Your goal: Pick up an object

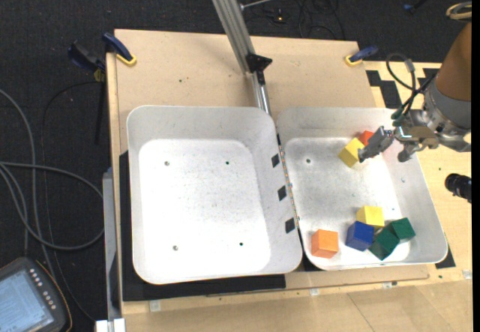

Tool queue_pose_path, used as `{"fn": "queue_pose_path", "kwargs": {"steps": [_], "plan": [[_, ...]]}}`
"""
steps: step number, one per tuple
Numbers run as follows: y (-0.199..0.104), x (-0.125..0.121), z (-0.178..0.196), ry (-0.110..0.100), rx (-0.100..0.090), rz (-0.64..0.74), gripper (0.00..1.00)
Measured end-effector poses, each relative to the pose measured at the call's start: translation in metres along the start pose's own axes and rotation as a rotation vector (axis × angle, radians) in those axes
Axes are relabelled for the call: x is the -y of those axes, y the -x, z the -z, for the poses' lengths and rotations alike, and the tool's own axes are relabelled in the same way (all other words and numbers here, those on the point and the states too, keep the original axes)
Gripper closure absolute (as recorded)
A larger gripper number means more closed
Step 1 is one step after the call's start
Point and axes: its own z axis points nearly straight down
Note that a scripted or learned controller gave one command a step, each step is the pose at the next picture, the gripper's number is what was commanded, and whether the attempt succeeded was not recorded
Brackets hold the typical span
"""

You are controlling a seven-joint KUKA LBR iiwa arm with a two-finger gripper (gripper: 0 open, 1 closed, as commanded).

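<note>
My gripper [391,149] hangs over the far right part of the right bin [330,188], open, with nothing between its fingers. Its left finger [373,147] rests against the right side of a tilted yellow block [349,152]. A small red block [366,136] sits just behind that finger, partly hidden by it. At the bin's near edge lie an orange cube [325,243], a blue cube [361,236], a second yellow cube [370,215] and two green blocks [403,228] [385,243], packed close together.
The left bin [199,188] lies beside the right one, their rims meeting at the centre. A slanted metal pole [229,12] comes down to the bench's far middle. Clamps [118,49] [362,55] hold the board's far corners.
</note>
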Motion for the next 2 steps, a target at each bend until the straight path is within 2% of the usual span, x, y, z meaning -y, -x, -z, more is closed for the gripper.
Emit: {"fn": "queue_pose_path", "kwargs": {"steps": [1, 2], "plan": [[0.0, -0.001, 0.003, 0.005, 0.001, -0.001, 0.0], [-0.001, -0.004, -0.041, 0.001, 0.001, -0.002, 0.0]]}}
